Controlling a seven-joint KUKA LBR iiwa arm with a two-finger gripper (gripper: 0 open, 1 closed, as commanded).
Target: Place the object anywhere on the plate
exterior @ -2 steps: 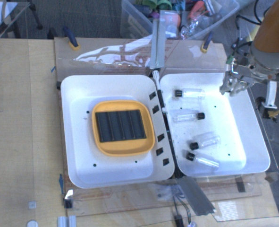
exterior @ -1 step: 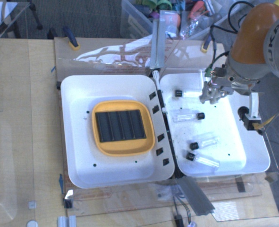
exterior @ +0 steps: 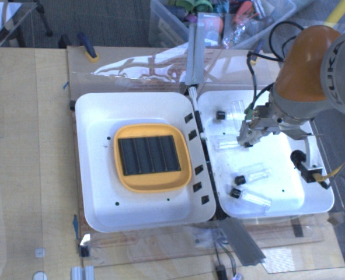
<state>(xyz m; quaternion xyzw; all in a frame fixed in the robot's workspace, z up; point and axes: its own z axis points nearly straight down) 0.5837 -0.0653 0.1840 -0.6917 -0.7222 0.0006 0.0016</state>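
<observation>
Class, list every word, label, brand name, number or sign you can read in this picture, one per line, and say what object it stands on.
"UK": large dark letters on the grey arm at the right edge; the word is cut off by the frame.
No print is legible on the yellow plate, the clear tubes in the right bin, or the items in the plastic tub at the top: too small or blurred.

I saw part of some big letters on the grey arm (exterior: 341, 69), up and to the right of the pincer (exterior: 246, 140). It looked like a "U" and a "K". The rest was cut off. I could read no other words or numbers.
</observation>
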